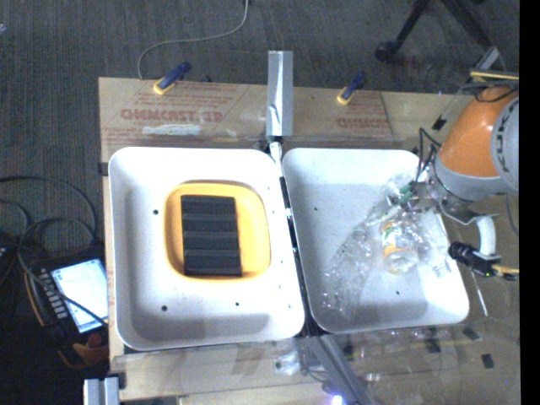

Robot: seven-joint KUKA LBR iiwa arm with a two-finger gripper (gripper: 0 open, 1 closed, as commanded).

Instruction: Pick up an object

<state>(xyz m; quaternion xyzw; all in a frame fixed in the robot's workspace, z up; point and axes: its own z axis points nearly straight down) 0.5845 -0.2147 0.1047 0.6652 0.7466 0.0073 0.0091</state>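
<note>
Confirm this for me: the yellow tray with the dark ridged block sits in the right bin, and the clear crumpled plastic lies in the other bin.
Not quite. The camera view shows the yellow tray with the dark ridged block in the left bin, not the right one. The clear crumpled plastic lies in the other bin, the right bin, as you said.

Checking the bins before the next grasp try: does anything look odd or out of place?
Nothing looks spilled. The yellow tray lies flat in the left bin. In the right bin, crumpled clear plastic sprawls toward the right wall, messy but contained.

Bench with two white bins side by side
</note>
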